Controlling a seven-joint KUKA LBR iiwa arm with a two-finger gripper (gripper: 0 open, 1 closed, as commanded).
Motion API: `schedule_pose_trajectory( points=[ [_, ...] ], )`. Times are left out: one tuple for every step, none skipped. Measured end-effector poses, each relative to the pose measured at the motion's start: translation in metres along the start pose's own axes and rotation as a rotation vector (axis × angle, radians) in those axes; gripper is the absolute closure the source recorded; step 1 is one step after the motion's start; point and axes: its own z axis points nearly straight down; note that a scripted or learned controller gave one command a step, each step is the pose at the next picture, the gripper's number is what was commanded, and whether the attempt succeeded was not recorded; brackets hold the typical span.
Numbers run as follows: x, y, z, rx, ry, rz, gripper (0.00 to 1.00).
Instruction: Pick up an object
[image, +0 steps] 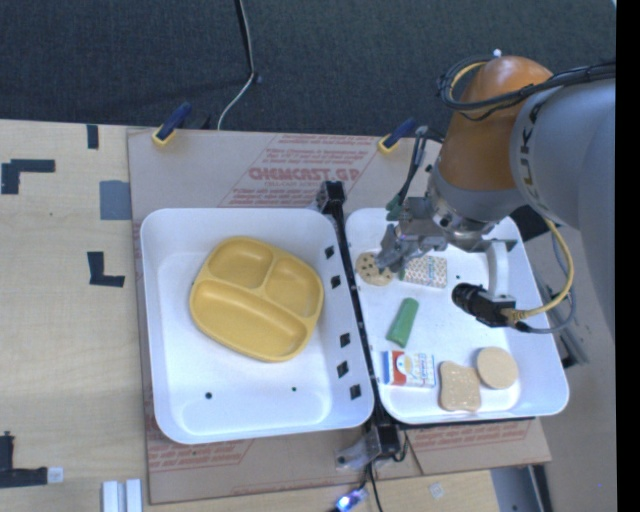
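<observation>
Around my gripper (392, 258): cookie (371, 268) crowds nine o'clock, green block (403, 322) sits at six, divider (345, 290) walls beyond nine.

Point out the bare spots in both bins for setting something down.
Left bin: bare floor in front of the yellow divided plate, and a strip along its left wall. Right bin: a small patch between the green block and the round cracker. Crowded around the pincer and cookie.

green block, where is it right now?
The green block lies in the right bin, near its left wall, below the pincer and the cookie, above the small carton.
</observation>
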Motion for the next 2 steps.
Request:
schedule_pose_trajectory(
  points=[
    [0.046, -0.011, -0.004, 0.001, -0.001, 0.0, 1.0],
    [0.107, -0.017, 0.004, 0.002, -0.001, -0.001, 1.0]
  ],
)
